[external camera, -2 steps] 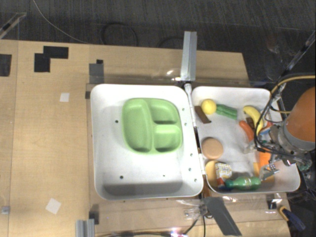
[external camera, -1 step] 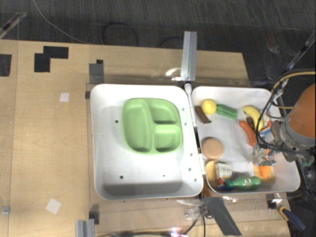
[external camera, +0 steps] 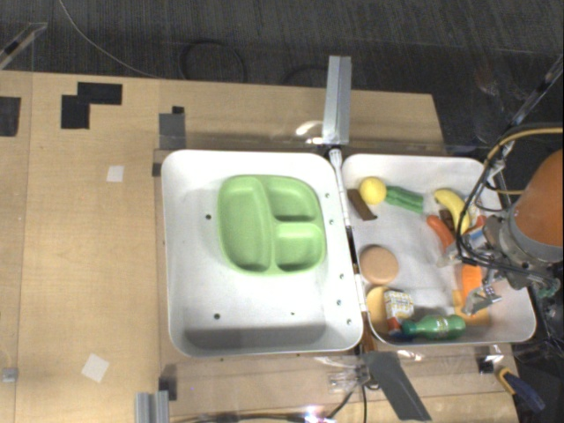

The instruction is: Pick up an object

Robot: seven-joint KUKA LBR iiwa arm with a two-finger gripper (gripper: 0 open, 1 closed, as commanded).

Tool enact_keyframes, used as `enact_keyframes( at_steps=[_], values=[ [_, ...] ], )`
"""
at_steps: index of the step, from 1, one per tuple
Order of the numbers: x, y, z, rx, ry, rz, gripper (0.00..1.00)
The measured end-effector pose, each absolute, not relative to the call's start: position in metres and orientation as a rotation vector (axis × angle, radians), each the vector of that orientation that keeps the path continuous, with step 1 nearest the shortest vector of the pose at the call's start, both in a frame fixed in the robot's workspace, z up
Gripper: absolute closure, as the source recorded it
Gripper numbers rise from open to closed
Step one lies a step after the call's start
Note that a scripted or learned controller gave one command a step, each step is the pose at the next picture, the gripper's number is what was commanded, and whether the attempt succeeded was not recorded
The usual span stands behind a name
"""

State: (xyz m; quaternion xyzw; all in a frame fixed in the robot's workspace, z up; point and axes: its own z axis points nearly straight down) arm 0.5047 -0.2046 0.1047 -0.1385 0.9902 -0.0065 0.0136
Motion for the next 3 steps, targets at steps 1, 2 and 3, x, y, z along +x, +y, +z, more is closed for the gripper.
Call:
enact_keyframes(
  at_steps=[1,2,3],
  values=[
    [0.499,-0.205,0.091,-0.436,3.096,-0.010,0.00],
    [0.504,-0.204,0.105,-0.443,3.080,-0.019,1.00],
    [0.504,-0.204,0.105,-0.444,3.081,-0.018,0.00]
  ],
)
